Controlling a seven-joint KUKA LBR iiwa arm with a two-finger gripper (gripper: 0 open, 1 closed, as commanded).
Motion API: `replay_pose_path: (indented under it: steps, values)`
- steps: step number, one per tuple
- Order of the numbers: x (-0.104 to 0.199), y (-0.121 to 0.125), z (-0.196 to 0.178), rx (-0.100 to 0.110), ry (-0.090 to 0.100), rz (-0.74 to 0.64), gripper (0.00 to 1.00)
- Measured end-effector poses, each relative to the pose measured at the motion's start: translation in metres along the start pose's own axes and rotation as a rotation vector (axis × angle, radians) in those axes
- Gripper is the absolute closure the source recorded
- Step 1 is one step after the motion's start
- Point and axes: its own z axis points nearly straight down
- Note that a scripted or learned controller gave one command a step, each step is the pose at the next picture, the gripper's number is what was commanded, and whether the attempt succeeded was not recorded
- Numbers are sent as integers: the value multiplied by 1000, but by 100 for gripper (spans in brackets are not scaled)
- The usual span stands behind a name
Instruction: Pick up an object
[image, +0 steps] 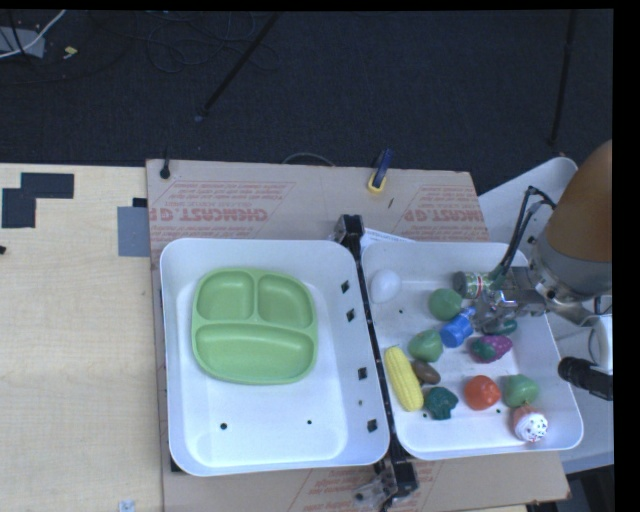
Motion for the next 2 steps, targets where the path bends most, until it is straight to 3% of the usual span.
replay_pose_path:
  steps: [1, 2]
  values:
    - [50, 31, -8, -2, 0, -2, 100]
    - [100, 41, 0, 1, 0, 0, 100]
